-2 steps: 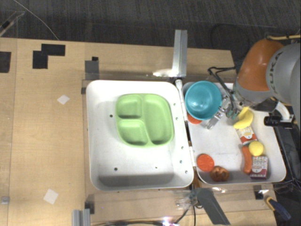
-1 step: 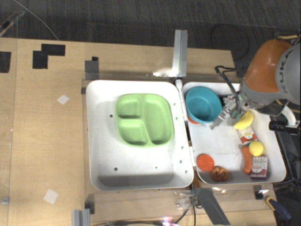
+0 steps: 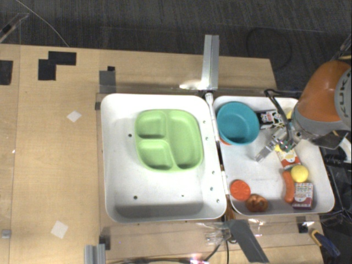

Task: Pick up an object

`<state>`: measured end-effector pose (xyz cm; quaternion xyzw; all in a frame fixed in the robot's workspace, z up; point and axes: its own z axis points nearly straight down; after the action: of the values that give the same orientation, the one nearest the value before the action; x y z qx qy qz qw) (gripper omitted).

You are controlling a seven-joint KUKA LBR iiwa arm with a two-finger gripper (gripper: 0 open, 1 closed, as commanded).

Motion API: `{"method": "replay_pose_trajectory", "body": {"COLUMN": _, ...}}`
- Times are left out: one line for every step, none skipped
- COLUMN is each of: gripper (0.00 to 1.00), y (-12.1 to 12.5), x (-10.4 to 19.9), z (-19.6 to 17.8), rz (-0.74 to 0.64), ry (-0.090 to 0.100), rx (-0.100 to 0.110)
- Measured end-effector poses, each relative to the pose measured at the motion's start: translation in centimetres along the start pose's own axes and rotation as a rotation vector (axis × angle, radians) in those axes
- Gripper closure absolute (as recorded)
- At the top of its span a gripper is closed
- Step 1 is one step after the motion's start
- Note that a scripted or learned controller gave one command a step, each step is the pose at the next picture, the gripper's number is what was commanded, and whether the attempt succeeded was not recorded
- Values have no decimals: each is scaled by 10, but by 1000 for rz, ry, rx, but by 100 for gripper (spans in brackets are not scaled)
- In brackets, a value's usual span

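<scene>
Left bin [image 3: 118, 147]: carries a green divided tray [image 3: 168, 139], set near centre. Right bin [image 3: 242, 164]: carries the smaller goods. Teal bowl [image 3: 237, 122] at the far left corner, against the dividing wall. Orange disc [image 3: 240, 189] and brown round fruit [image 3: 256, 203] at the near edge, just beside each other. Along the right side, an orange carrot-like piece [image 3: 288, 185], long axis running far to near, with a yellow ball [image 3: 299, 173] touching its upper end and a small red packet [image 3: 303, 195] beside it.

Gripper [image 3: 270, 147] poised over the bin's middle, angled down-left. Finger state: cannot tell. Nothing seen held.

Nearest candidates, judged: yellow ball and carrot-like piece, lying toward the near right of the gripper.
</scene>
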<state>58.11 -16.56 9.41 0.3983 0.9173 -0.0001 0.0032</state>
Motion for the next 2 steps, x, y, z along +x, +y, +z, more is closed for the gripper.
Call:
{"method": "replay_pose_trajectory", "body": {"gripper": 0, "y": -27, "x": 7, "z": 5, "rz": 60, "ry": -3, "rx": -3}}
{"method": "replay_pose_trajectory", "body": {"gripper": 0, "y": -52, "x": 37, "z": 4, "rz": 12, "ry": -7, "rx": -7}}
